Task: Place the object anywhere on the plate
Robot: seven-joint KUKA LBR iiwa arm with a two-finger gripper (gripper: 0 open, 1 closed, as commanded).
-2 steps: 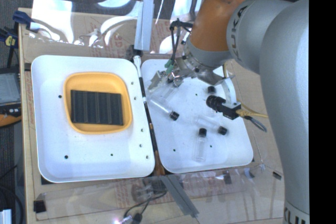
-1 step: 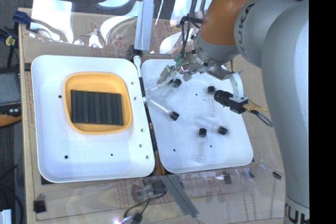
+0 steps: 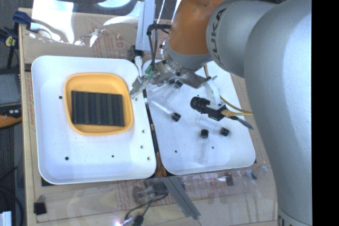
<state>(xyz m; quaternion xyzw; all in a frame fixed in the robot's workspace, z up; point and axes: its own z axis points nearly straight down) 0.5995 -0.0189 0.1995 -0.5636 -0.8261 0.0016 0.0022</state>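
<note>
our claw [image 3: 144,80] hangs at the bins' seam, grip state we cannot tell; the plate [image 3: 98,104] lies just left, vials [image 3: 165,109] right.

The grey arm [image 3: 275,77] comes in from the right and bends down, with its orange band [image 3: 193,24] just above and to the right of the gripper [image 3: 151,75]. The gripper points down and to the left, below the wrist.
</note>
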